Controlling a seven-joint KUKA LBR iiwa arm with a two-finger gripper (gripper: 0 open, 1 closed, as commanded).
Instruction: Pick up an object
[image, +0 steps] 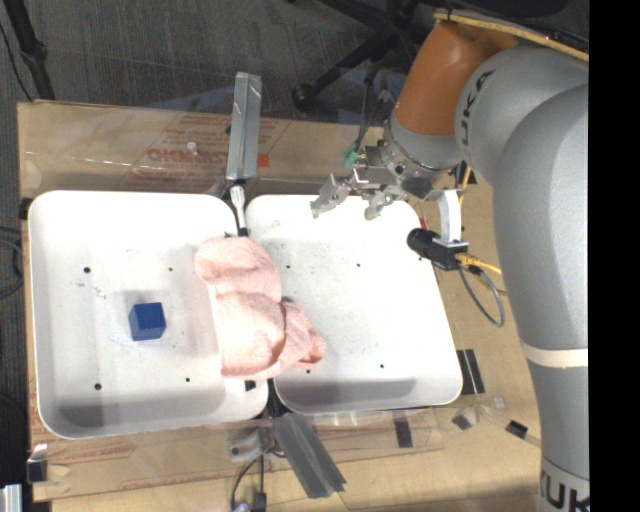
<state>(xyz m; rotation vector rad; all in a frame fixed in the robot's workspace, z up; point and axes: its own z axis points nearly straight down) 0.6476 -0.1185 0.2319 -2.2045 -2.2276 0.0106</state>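
Across both bins, pink cloth lies well apart from open pincer.

Bench bearing two bins
The left bin and right bin sit touching, side by side, mid-surface.

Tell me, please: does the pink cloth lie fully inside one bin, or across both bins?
Across both. The pink cloth is crumpled over the divide, partly in the left bin and partly in the right bin.
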